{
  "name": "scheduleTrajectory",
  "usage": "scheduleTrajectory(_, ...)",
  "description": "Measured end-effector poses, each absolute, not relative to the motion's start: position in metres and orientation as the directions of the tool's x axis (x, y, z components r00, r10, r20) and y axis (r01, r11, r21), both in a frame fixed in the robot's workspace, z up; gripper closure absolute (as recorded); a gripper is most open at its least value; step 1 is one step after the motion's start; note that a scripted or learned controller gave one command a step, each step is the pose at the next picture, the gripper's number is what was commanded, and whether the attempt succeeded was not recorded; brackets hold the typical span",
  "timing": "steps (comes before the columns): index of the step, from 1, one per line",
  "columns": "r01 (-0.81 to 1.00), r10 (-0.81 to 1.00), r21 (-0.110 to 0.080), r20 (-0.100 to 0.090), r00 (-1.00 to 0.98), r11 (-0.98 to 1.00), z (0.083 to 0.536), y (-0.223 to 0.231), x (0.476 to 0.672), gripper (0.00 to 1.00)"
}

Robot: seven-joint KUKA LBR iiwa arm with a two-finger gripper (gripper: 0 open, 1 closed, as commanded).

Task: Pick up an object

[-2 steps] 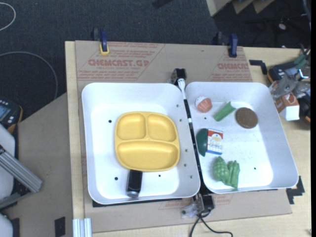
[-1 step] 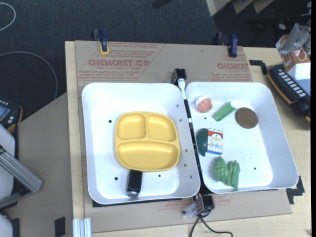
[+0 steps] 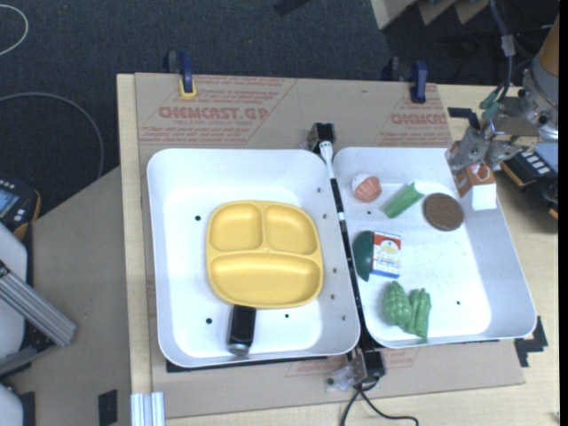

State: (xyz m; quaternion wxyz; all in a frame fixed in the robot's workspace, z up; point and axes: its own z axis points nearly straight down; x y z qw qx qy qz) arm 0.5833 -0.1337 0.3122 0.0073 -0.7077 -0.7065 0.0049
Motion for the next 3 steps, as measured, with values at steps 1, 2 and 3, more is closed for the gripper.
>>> scheduleTrajectory(1,1.000,1.000,0.003,0.001,-0.007,0.007,0.317,-0.072,0.612,1.00)
scheduleTrajectory(2,1.000,1.000,-0.015,0.004,-0.007,0.007,0.193,0.003,0.618,1.00)
scheduleTrajectory(3,1.000,1.000,-0.011,0.001,0.004,-0.004,0.183,-0.015,0.528,1.00)
